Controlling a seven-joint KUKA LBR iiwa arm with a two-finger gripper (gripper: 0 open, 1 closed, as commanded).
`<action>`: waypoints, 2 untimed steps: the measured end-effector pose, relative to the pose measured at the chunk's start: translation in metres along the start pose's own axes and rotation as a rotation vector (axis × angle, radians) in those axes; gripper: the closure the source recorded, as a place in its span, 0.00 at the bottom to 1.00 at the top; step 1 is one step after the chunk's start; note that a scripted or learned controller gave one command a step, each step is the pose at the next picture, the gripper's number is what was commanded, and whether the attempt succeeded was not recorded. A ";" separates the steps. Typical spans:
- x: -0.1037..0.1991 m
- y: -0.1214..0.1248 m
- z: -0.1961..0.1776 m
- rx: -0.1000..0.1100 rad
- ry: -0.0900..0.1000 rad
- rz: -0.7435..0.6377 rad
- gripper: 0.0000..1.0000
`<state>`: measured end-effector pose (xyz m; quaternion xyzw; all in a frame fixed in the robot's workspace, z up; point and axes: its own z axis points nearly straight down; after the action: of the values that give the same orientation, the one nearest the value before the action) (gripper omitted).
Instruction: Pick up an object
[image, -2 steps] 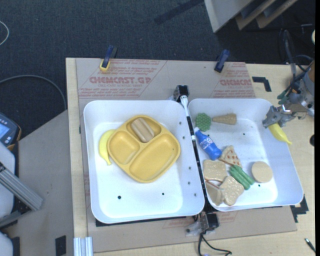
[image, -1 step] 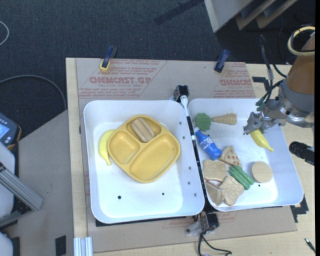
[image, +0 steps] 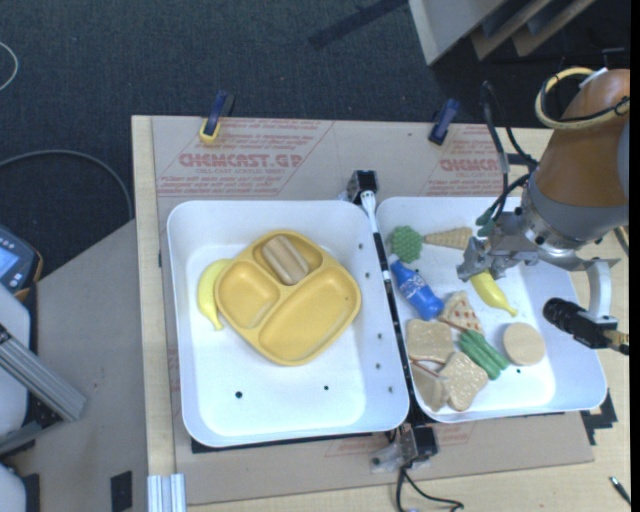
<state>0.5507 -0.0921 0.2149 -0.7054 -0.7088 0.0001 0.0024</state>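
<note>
Crackers (image: 452, 378) etc. in R bin (image: 570, 395); yellow tray (image: 290, 300) in L bin (image: 200, 380)

Red print reading "CHEMCAST GP" repeats across the bench's brown sheet (image: 250, 160).

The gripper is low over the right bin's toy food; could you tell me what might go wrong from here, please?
1. The gripper hangs right by the small banana, which lies tilted; its curved skin could slip from the fingers.
2. The blue bottle, cracker and round cookie sit close by, so a descent might knock them.
3. The toast, green beans and crackers overlap, so a grasp there may lift two pieces.
</note>
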 end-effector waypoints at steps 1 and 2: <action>0.017 0.005 -0.008 -0.006 -0.003 0.002 1.00; 0.015 0.005 -0.010 -0.006 -0.003 0.005 1.00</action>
<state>0.5559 -0.0773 0.2249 -0.7071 -0.7071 -0.0007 -0.0008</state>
